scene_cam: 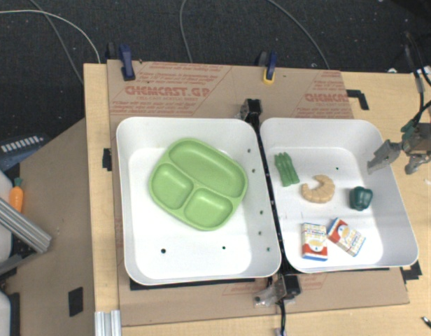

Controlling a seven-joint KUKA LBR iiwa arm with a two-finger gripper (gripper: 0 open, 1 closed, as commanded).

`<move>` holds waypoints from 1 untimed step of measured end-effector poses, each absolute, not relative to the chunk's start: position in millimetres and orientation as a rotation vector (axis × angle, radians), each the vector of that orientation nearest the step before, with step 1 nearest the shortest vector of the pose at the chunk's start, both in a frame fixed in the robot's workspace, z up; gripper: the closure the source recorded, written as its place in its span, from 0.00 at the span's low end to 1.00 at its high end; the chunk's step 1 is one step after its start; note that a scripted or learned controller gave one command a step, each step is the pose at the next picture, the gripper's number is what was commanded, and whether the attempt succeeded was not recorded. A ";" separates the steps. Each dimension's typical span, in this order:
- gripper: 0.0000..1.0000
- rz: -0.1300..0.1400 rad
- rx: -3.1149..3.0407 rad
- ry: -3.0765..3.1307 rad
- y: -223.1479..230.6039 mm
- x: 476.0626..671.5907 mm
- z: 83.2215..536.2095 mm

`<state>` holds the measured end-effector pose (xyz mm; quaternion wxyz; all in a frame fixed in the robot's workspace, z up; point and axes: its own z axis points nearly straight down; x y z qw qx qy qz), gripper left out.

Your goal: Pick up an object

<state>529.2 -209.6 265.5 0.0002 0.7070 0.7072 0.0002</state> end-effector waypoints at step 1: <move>0.00 0.004 2.282 2.154 -165.1 539.4 308.1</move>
